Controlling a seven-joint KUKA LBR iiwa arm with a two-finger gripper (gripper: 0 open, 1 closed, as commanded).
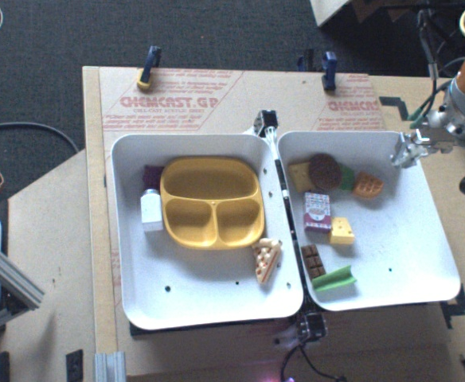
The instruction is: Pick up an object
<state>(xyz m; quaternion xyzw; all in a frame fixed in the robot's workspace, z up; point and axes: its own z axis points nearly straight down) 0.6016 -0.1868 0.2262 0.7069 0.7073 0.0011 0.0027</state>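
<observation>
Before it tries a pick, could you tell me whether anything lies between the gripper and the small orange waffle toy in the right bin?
Nothing visible does. The gripper is at the right bin's far right corner, and bare white floor separates it from the small orange waffle toy.

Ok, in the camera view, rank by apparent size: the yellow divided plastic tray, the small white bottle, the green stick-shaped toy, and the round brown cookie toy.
Yellow divided plastic tray
Green stick-shaped toy, small white bottle and round brown cookie toy: all look alike in size, so unranked

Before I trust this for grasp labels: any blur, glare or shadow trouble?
Camera view: the claw at the right bin's far corner looks soft and small; the yellow divided tray and toy food are evenly lit, without harsh glare, shadows faint.
</observation>
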